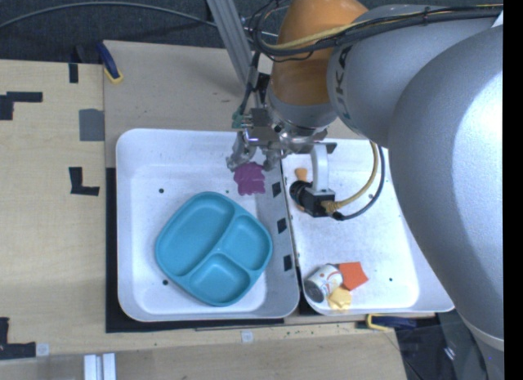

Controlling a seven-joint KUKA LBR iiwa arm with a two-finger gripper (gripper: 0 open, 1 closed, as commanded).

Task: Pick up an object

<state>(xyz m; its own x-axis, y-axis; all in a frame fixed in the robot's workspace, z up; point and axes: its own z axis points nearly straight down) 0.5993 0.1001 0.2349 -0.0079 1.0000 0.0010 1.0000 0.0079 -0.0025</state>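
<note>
My gripper [251, 160] hangs over the back right part of the left bin [135, 207], close to the divider between the bins. A small purple toy [249, 179] sits between its fingertips, and the gripper is shut on it. The toy is just above the far edge of a blue divided plate [214, 248] that lies on the left bin's floor. The big grey arm with its orange band covers much of the right bin [392, 231].
At the front of the right bin lie a small white and yellow object [325, 282] and an orange block [353, 273]. A black and orange fitting [312, 198] with a yellow hose hangs from the wrist over the right bin. A metal bar [225, 19] slants up behind the bins.
</note>
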